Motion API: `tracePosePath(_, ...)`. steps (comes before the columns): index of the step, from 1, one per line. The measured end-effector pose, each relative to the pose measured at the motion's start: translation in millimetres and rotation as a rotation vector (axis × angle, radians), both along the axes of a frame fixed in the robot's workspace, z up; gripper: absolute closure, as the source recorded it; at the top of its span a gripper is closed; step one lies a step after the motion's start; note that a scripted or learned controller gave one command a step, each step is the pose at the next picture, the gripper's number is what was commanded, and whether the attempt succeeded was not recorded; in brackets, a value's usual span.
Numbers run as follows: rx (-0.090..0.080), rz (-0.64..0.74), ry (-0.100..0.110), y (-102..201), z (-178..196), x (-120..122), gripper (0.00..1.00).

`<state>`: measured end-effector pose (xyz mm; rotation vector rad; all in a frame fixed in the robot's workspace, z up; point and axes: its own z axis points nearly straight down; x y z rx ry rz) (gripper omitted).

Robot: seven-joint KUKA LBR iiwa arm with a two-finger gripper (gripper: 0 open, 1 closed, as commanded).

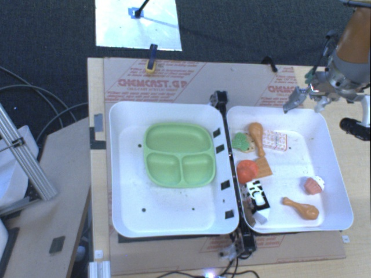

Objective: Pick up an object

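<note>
While the gripper [306,97] is hovering upper right, jaws open and empty, I am lining up the drumstick [255,136] below.

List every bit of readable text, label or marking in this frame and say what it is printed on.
"CHEMCAST GP": red print on the brown protective sheet under the bins, above the left bin.
The same red print recurs above the right bin, cut off and not fully readable.
Small white card in the right bin: reddish marks, too blurred to read.
Black-and-white item: bold pattern, no legible word.
</note>
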<state>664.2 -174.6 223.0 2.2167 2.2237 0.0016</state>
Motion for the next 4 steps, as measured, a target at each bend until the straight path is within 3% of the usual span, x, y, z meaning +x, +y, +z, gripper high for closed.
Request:
tracePosePath(1,0.005,-0.008,0.014,-6,-145,-135,0.0)
tracePosePath(2,-0.003,0.002,-0.006,-33,-99,-82,0.0)
tracePosePath(3,0.003,-0.007,0.009,-33,-113,-183,0.0)
tracePosePath(4,-0.001,-0.002,-0.003,-32,-101,-176,1.0)
